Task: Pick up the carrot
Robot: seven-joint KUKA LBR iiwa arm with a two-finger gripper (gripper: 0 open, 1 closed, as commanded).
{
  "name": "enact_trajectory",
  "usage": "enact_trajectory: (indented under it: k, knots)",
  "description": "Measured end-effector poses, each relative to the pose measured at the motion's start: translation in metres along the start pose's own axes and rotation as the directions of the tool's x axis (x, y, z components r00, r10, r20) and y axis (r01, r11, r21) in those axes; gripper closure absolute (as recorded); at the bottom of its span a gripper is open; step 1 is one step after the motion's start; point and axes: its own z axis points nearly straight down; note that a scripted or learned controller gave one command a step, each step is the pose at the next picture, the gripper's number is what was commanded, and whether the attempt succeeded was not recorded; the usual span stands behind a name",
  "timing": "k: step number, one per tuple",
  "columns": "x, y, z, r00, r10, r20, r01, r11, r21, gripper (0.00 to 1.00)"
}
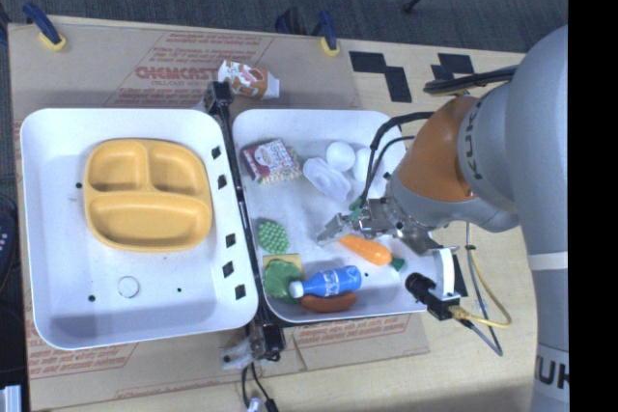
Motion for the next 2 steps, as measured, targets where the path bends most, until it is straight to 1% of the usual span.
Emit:
enact_trajectory:
  k: [1, 2]
  knots:
    - [0.000, 0.000, -0.010, 1.000, -0.002, -0.001, 0.002, 1.000, 0.002, 1.00]
    - [0.047, 0.045, -0.078, 0.957, 0.290, 0.000, -0.290, 0.957, 0.000, 1.00]
